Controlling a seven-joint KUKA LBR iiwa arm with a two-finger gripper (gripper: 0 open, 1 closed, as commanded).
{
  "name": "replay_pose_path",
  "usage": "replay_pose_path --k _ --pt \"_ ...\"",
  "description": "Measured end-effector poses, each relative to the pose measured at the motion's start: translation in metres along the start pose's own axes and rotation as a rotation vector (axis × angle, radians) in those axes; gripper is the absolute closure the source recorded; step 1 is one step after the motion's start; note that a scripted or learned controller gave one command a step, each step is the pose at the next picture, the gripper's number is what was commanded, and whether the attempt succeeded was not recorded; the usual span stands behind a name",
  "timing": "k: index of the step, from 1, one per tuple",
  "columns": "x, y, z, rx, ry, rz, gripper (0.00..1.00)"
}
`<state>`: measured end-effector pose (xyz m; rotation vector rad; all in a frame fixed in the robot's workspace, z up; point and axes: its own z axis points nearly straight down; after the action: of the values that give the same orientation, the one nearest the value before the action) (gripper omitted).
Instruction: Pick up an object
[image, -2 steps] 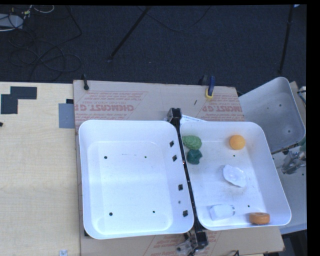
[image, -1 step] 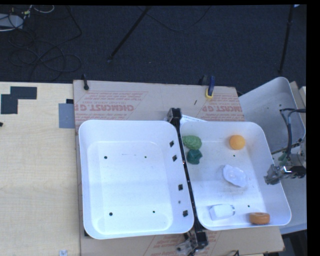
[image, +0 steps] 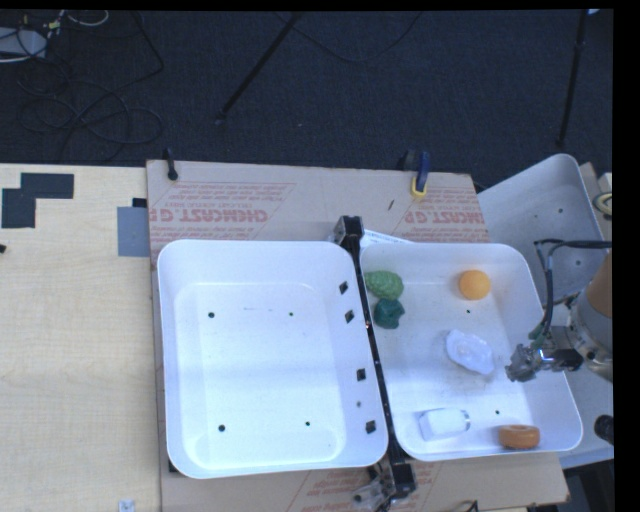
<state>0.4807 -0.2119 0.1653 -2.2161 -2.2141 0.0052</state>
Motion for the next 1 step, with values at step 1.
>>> replay_pose_path --k 1 --pt "-0.0007 -0.0055 0.0201 -0.004 -0.002 0.0 1.0"
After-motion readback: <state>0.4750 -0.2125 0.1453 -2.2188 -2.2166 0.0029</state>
